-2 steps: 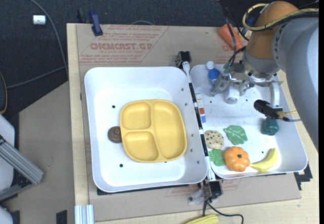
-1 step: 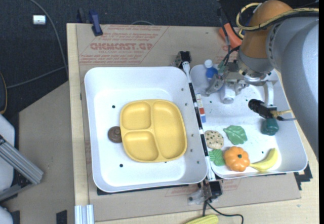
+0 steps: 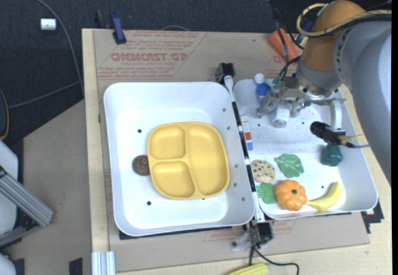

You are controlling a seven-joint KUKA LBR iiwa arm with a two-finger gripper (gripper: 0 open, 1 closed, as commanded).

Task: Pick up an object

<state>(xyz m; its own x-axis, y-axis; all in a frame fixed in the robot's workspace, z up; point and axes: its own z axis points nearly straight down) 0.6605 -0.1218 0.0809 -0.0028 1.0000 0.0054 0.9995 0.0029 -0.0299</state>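
You see the jaws [image 3: 281,112] at upper right, over the right bin [image 3: 311,143], but you cannot tell if they grasp anything.

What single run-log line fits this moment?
gripper: over right bin's far end | holding: nothing seen | pumpkin, banana: near edge

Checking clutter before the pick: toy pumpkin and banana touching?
Touching. Camera view shows the toy pumpkin pressed against the banana, no gap visible.
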